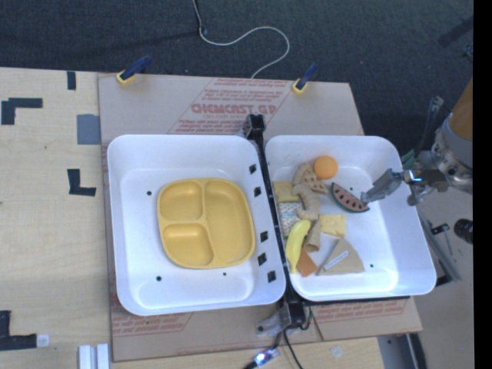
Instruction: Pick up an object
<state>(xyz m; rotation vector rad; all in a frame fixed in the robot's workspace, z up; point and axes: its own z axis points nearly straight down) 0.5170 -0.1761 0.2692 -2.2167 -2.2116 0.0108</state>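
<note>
Arm low from right | tool (384, 184) over right bin (400, 229), grip state unreadable | watermelon slice (347, 198) just beside, long axis running upper-left to lower-right

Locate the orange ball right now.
The orange ball sits in the right bin, toward its far side, just right of a tan toy piece and above the watermelon slice.

Red print stood on the cardboard sheet (231, 110) under the two bins, reading upside down from the camera. Its large line looked like a brand name, perhaps "CHEMCAST GP", though the letters were too blurred to be sure. Smaller red lines around it and along the front edge could not be read.
</note>
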